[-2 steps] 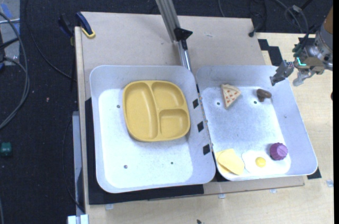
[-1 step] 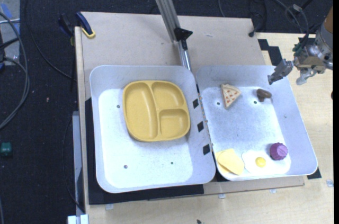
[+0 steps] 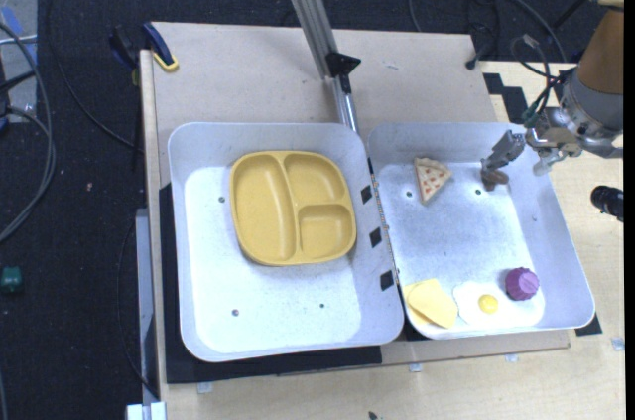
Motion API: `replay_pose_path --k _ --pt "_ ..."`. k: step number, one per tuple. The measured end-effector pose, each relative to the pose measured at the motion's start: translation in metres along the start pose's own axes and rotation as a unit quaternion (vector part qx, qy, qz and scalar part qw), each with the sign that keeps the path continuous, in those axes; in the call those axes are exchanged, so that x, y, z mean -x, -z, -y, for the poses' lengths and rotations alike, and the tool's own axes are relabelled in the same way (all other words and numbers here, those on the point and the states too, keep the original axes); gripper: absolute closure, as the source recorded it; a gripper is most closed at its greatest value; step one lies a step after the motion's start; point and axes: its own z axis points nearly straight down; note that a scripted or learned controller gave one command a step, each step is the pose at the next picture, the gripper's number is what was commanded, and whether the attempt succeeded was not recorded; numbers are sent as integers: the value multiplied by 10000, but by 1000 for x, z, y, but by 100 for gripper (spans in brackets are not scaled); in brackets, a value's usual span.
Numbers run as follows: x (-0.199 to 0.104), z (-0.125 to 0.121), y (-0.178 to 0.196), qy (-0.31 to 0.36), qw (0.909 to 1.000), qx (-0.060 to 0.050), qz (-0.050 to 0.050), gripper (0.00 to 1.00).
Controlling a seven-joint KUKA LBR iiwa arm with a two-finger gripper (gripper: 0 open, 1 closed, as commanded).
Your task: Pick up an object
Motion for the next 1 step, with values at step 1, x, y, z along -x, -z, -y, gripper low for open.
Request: replay_pose_path --k 1 --pt "-4 -10 -55 9 10000 -13 -7 0"
